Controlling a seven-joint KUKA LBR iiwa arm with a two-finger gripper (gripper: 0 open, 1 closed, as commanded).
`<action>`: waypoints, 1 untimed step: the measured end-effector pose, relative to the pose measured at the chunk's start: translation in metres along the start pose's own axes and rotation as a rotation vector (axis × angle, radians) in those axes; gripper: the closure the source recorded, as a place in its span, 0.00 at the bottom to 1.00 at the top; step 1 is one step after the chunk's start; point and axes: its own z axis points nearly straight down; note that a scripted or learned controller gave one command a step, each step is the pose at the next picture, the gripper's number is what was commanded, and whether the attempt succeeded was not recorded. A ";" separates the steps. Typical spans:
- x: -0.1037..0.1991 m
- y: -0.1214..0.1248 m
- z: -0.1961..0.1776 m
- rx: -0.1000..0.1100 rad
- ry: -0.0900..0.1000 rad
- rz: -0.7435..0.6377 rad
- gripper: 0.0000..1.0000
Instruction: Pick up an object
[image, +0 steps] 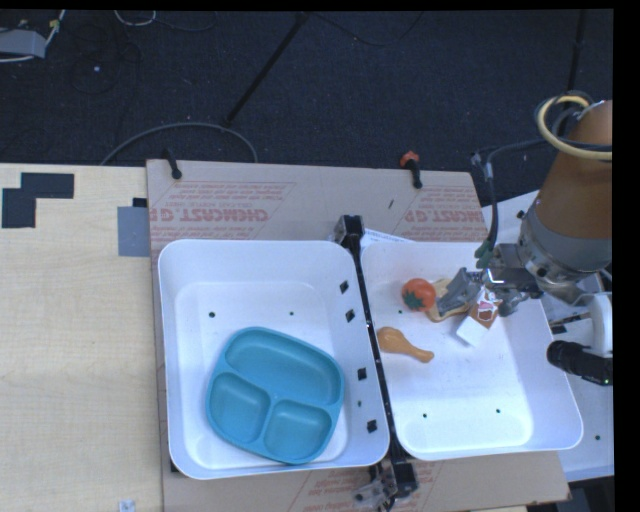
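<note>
A: Where are the things to pick?

B: In the right bin (560, 420), all in its upper half. An orange, tomato-like toy (419, 293) lies near the bin's upper left corner, a tan drumstick-shaped toy (404, 345) sits below it toward the left edge, and a small white block (473, 329) lies just right of the middle.

A: And the gripper?

B: The gripper (476, 294) is low over the upper middle of that bin, just beside the orange toy and above the white block. A small brown-and-white piece (486, 313) sits right at it. I cannot tell how the gripper is set or whether it holds anything.

A: The other bin?

B: The left bin (180, 300) carries 1 blue plate with 3 compartments (275, 394), toward its lower right corner. Both bins rest on a cardboard sheet (270, 205).
</note>
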 end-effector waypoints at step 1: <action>0.000 0.002 -0.006 -0.011 -0.001 -0.002 0.00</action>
